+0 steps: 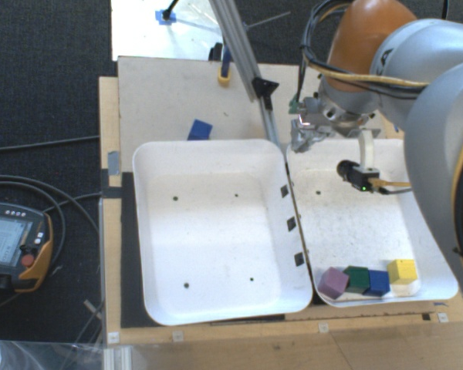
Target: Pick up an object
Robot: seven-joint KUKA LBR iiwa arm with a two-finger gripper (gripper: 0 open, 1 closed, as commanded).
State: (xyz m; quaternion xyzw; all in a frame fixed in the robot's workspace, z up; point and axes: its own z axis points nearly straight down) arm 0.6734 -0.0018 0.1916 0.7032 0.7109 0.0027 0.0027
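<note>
Several small blocks lie in a row at the near edge of the right bin: a purple block, a green block, a blue block and a yellow block. My gripper hangs over the far left corner of the right bin, well away from the blocks. Nothing shows between its fingers.
The left bin stands beside the right one, sharing a middle wall. A blue block lies on the bench behind the left bin. A slanted metal rod crosses the far side. A teach pendant sits at the left.
</note>
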